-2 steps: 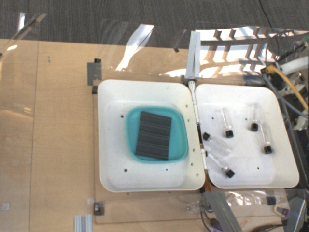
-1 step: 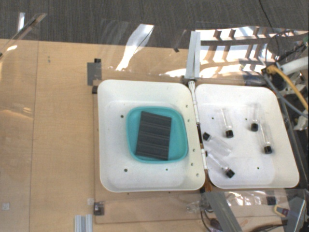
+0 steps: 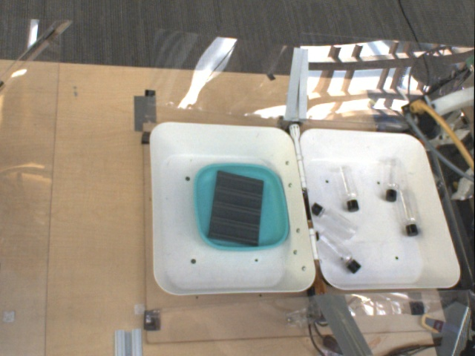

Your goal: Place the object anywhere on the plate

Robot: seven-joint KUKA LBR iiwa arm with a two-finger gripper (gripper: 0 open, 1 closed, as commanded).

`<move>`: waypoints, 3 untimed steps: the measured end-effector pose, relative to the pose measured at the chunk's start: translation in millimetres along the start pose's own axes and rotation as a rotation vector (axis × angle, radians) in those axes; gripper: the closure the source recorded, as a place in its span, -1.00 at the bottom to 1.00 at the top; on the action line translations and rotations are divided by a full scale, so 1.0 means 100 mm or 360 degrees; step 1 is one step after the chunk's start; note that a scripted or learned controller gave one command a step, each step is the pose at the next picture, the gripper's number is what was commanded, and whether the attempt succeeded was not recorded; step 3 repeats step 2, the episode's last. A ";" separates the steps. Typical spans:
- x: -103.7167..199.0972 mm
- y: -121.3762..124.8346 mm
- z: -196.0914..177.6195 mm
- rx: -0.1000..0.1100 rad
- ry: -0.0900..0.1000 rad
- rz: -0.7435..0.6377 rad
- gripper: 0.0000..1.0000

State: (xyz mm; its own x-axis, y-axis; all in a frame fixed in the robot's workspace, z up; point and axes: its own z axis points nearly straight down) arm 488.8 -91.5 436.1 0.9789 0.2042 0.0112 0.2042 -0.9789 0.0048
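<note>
Overhead, item by item. Surface (image 3: pixel 74 199): pale wood, with glare streaks along its far edge. Left bin (image 3: pixel 167 199): shallow, white, rounded corners, touching its neighbour along the centre seam. Right bin (image 3: pixel 371 236): same pattern, white. Plate (image 3: pixel 276 213): teal, rounded square, lying flat in the middle of the left bin. Object (image 3: pixel 236 208): dark grey ribbed rectangular slab, lying flat on the plate, slightly turned off square, its whole outline within the plate's rim. Cables (image 3: pixel 445 124): yellow and grey, bunched at the right bin's far right corner. Clear tubes with black caps, scattered apart in the right bin: one near its centre (image 3: pixel 346 188), one toward the right side (image 3: pixel 407 212), one near the front (image 3: pixel 343 258). Loose black cap (image 3: pixel 316 208): just beside the seam.
</note>
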 end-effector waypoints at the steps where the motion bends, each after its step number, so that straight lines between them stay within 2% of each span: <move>1: 0.00 0.00 0.00 0.0000 0.0000 0.0000 -1.00; 3: 0.00 0.00 0.00 0.0000 0.0000 0.0000 -1.00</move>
